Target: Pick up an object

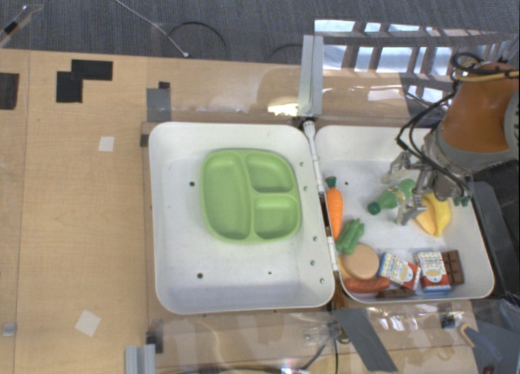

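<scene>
My gripper (404,193) hangs low over the right bin (357,149), under the arm's orange band. It is open, with its fingers (405,213) spread either side of a small green toy vegetable (387,200) that lies on the bin floor. A yellow banana (436,215) lies just right of the gripper. Further left are an orange carrot (333,205) and a green pepper-like piece (350,236). Along the front edge sit a burger bun (362,263), a red sausage (366,285), two small cartons (414,271) and a brown chocolate bar (454,267).
The left bin (175,283) bears a green divided plate (249,195). A metal post (310,71) stands behind the wall between the bins. Black cables (418,116) loop near the arm at the right bin's back.
</scene>
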